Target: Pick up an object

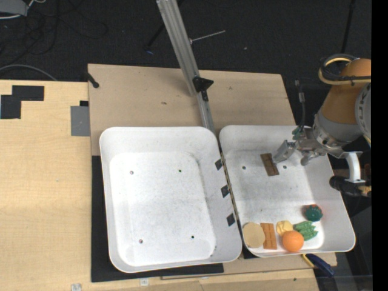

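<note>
One small brown block (270, 164) lies flat by itself on the floor of the right bin (267, 193), toward its far half, and it looks like your most reachable target. The gripper (293, 153) hangs just to the block's right, fingers spread apart with nothing between them, so no grasp has happened yet.

You do well to centre the fingers over the block before descending; at present they sit off to one side, and a straight drop would likely miss or nudge it away. The block is long and thin, lying at a slight angle, so turn the wrist to close across its narrow width, not along its length. It sits low against the floor, so go right down before you close.

Your other candidates crowd the bin's near right corner: an orange ball (293, 241), a green toy (307, 230), a dark teal piece (313, 212), a yellow piece (284, 226) and a tan slab (254, 235) with a brown strip (269, 236) beside it. These touch or nearly touch, and the wall hems them in, so they make a poorer choice. The left bin (163, 199) offers no target.
</note>
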`<state>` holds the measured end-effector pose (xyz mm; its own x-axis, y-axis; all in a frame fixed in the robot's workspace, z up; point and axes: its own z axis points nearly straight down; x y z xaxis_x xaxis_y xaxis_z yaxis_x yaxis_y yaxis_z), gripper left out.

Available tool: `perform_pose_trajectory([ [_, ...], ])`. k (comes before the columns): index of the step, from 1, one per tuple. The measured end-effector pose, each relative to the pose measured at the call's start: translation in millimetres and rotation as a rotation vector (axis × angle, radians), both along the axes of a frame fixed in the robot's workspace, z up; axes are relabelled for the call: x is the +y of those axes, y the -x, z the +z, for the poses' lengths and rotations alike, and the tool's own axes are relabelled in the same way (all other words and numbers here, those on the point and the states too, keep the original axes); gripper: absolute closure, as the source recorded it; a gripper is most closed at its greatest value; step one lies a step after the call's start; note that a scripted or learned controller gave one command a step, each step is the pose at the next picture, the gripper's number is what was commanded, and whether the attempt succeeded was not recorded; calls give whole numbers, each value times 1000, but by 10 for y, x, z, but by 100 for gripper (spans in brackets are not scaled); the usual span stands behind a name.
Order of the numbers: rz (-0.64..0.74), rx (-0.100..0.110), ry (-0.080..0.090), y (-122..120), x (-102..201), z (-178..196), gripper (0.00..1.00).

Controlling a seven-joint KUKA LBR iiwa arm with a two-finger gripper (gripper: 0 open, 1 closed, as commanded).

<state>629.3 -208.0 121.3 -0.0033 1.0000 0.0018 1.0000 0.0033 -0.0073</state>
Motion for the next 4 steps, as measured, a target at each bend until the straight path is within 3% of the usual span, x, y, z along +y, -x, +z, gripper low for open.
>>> perform_pose_trajectory([
  [1,0,-5,1,-12,-5,139,100],
  [2,-1,-12,3,-119,-25,640,100],
  [3,0,-9,3,-122,-36,866,100],
  [4,0,-4,-1,-33,533,898,100],
])
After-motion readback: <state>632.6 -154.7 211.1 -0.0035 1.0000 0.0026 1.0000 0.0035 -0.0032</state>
